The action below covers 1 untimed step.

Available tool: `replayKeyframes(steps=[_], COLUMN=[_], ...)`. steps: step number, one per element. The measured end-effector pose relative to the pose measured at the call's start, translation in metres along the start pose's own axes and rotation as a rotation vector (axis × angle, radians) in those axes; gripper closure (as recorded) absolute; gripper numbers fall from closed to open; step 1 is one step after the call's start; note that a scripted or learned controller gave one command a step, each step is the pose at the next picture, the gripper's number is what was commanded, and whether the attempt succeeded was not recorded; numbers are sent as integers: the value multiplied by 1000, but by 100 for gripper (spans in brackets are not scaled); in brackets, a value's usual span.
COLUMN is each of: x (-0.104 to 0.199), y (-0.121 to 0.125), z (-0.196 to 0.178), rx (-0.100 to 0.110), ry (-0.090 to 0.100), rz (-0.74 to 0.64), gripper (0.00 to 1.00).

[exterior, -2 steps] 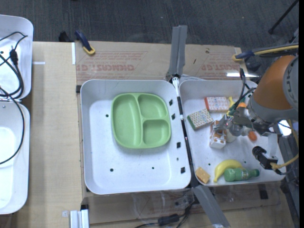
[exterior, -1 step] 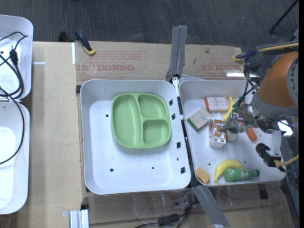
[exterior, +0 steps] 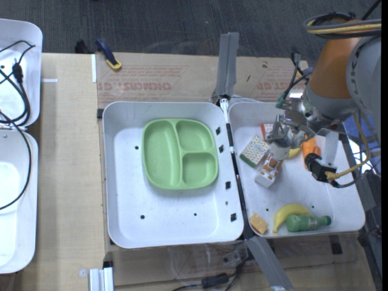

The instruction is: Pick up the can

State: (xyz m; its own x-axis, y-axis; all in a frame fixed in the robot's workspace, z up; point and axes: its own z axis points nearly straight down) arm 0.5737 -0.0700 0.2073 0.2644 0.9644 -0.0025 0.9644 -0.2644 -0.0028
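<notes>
The gripper (exterior: 280, 143) is hovering over the right bin (exterior: 354, 223), just above a small pale container, seemingly the can (exterior: 267, 173), lying beside a green-and-white box (exterior: 254, 151); its grip state cannot be told

The right bin (exterior: 357, 220) is crowded: around the gripper (exterior: 280, 147) lie a box (exterior: 254, 151) and carton (exterior: 267, 173); banana (exterior: 289, 213) and bottle (exterior: 308, 222) below. Between carton and banana lies bare floor.
</notes>
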Motion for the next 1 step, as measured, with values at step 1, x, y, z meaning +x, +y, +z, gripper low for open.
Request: replayKeyframes(steps=[1], x=[-3], y=[-7], z=[-85], rx=[0], ry=[-1], rz=[7], gripper=[100])
